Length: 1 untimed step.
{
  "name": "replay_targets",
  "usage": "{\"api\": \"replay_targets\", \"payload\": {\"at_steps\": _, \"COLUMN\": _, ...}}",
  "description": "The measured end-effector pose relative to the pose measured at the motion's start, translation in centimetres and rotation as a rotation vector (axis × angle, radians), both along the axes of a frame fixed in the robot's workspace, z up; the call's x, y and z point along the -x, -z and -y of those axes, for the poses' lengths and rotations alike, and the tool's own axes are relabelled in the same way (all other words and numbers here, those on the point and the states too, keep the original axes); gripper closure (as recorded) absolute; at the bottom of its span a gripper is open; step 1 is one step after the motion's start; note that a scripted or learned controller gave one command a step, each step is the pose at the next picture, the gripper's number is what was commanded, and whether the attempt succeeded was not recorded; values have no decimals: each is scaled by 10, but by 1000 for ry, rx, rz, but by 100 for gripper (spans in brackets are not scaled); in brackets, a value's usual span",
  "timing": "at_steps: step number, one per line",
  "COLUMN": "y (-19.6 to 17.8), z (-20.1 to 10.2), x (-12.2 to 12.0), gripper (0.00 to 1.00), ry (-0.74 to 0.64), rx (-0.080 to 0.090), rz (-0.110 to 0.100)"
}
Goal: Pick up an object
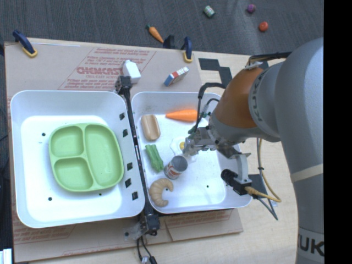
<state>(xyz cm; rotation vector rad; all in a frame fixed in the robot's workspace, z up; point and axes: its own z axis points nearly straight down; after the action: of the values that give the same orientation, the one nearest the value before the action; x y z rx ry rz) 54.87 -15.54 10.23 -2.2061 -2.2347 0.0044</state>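
From my feed, the grey arm [286, 103] takes up most of the right side, its orange band [237, 99] bent over the right-hand bin [220, 199]. Under everything is the desk [66, 59], covered by a cardboard sheet with red printing and held by blue clamps at its far edge. Two white bins sit on it side by side; the left bin [27, 202] carries a green divided plate [86, 157] lying flat near its middle.

In the right bin I count several items. An orange carrot [182, 115] lies along the far wall. A tan bread roll [150, 127] sits near the left wall, with a green vegetable piece [154, 157] just in front of it and a croissant [161, 191] in the near left corner. A small can [176, 168] with a grey lid sits tilted between the green piece and the claw.

The claw [193, 146] is low inside the right bin, just beside the can on its far right side, and may touch its lid. I cannot tell how its jaws stand, and I see nothing held in them.

A small red, white and blue box [175, 77] lies on the cardboard beyond the bins.
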Motion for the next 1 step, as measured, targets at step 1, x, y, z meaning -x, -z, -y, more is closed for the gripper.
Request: {"api": "replay_targets", "payload": {"at_steps": 1, "y": -69, "z": 46, "x": 10, "gripper": 100, "ry": 9, "rx": 0, "rz": 2}}
